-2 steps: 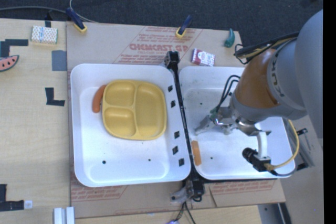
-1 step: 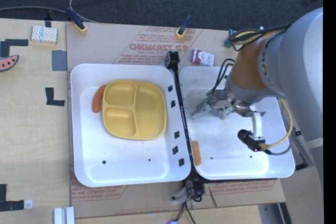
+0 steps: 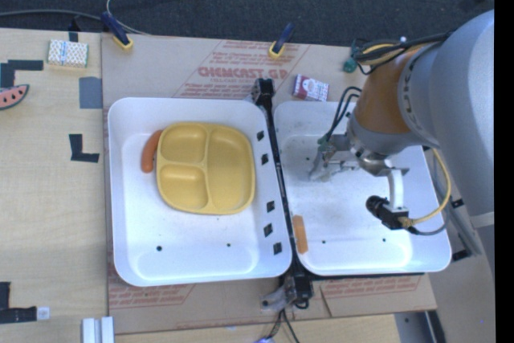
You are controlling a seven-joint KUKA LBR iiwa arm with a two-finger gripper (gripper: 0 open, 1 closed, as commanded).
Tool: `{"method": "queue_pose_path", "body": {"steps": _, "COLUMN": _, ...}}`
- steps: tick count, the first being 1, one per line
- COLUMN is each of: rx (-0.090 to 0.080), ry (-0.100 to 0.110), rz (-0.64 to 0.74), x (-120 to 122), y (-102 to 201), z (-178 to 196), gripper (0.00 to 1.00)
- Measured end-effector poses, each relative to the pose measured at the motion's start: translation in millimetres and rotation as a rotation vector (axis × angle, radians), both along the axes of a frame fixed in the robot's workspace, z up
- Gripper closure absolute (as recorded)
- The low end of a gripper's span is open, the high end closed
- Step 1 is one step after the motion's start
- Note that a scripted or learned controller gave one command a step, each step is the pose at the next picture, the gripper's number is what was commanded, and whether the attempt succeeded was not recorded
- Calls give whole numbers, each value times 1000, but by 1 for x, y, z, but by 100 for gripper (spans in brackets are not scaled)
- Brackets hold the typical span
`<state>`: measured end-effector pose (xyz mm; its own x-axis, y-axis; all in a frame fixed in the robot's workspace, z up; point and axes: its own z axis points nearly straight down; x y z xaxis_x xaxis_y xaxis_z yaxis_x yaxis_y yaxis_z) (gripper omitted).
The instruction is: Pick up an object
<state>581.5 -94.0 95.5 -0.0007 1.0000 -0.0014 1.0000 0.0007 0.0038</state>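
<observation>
Two small orange things lie within reach, and we take the nearer carrot stick as the target: it sits below and to the left of the claw, against the left wall of the right bin. It looks light, stiff and smooth, so we would pinch it across its middle. Its long axis runs up and down the view, parallel to the wall. We cannot tell how the claw is set. The sausage, beside the yellow plate, lies far left.
</observation>
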Motion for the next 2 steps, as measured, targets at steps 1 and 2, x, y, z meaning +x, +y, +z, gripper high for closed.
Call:
{"method": "queue_pose_path", "body": {"steps": 1, "rx": 0, "ry": 0, "rz": 0, "x": 0, "y": 0, "z": 0, "gripper": 0}}
{"method": "queue_pose_path", "body": {"steps": 2, "rx": 0, "ry": 2, "rz": 2, "x": 84, "y": -1, "z": -11, "gripper": 0}}
